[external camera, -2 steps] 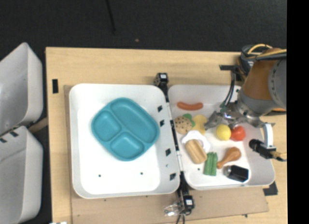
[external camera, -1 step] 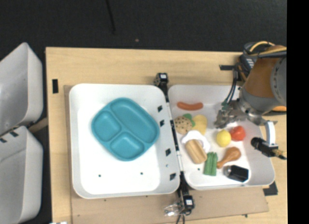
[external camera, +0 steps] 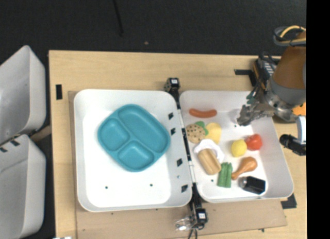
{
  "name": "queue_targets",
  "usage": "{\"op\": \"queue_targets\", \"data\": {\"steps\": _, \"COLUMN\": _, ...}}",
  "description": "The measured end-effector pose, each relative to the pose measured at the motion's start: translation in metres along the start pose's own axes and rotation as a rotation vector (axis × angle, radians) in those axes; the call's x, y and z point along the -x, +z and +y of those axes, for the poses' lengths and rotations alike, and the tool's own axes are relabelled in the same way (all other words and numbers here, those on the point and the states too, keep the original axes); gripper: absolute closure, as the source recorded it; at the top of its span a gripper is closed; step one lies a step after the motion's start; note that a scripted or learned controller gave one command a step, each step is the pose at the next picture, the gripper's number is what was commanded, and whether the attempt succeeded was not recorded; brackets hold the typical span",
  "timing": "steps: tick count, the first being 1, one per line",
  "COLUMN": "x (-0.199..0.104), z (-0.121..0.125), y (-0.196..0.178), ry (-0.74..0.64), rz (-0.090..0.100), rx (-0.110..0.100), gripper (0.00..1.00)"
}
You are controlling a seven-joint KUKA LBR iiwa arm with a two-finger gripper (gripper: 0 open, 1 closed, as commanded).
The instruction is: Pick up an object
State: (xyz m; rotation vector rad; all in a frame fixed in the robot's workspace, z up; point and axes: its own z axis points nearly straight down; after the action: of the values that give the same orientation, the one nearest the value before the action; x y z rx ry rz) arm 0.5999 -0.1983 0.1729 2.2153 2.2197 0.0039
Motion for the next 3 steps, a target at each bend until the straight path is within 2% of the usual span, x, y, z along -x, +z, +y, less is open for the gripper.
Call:
{"op": "queue_targets", "data": {"steps": 1, "x": 0.005, "z": 0.004, "y": -0.064, "ry": -0.001, "rz": -0.001, "rx": 0.002, "gripper": 1.0}}
{"op": "queue_targets", "data": {"steps": 2, "x": 0.006, "z": 0.004, "y": -0.067, "ry": -0.004, "rz": 0.001, "rx": -0.005, "gripper": 1.0}}
{"op": "queue_targets", "data": {"steps": 3, "x": -0.044, "z": 0.024, "y": -0.075, "ry": -0.004, "rz": 0.003, "rx": -0.005, "gripper": 1.0}}
